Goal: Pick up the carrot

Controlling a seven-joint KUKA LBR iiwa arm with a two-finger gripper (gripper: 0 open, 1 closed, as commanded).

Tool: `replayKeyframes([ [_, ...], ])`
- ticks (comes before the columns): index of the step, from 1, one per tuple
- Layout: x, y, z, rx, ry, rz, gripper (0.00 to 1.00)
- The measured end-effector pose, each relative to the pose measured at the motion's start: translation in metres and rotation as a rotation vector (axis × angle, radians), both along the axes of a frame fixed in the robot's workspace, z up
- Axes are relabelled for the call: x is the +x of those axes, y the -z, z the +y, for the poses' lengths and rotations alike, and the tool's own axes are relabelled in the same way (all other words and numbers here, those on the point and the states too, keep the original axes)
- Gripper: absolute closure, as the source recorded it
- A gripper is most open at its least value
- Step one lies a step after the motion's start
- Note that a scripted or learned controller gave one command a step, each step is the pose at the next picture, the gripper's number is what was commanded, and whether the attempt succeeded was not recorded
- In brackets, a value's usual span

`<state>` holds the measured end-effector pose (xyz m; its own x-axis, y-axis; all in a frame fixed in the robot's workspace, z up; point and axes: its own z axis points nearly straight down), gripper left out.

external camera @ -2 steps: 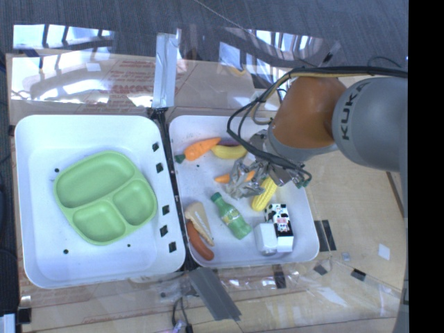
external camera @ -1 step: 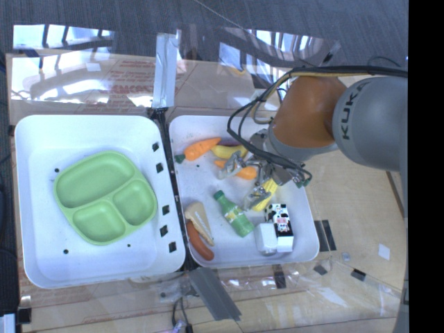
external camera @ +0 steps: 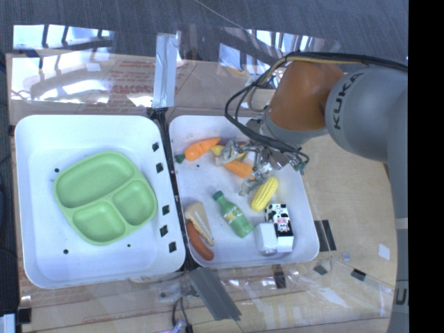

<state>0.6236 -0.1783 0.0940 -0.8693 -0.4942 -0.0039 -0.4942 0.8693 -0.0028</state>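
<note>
The carrot (external camera: 202,148), orange with a green top at its left end, lies in the upper left of the right bin (external camera: 208,193). My gripper (external camera: 254,157) hangs low over the bin's upper middle, just right of the carrot and apart from it. A second small orange piece (external camera: 240,168) lies right under the gripper. Cables and the wrist hide the gripper's tips.
An ear of corn (external camera: 264,193), a green bottle (external camera: 233,215), a hot dog (external camera: 198,232), a black-and-white carton (external camera: 281,225) and a white item (external camera: 265,238) share the right bin. The left bin (external camera: 41,151) holds a green divided plate (external camera: 104,197).
</note>
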Motion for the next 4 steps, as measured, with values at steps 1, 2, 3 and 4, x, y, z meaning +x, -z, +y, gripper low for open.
replayKeyframes([
  [1, 0.002, -0.012, 0.0, 0.0, -0.001, -0.005, 1.0],
  [2, 0.001, -0.011, 0.001, 0.0, -0.001, -0.004, 0.0],
  [3, -0.013, 0.001, -0.003, 0.001, 0.075, 0.004, 0.0],
  [4, -0.011, -0.011, -0.002, 0.001, 0.072, 0.001, 1.0],
])
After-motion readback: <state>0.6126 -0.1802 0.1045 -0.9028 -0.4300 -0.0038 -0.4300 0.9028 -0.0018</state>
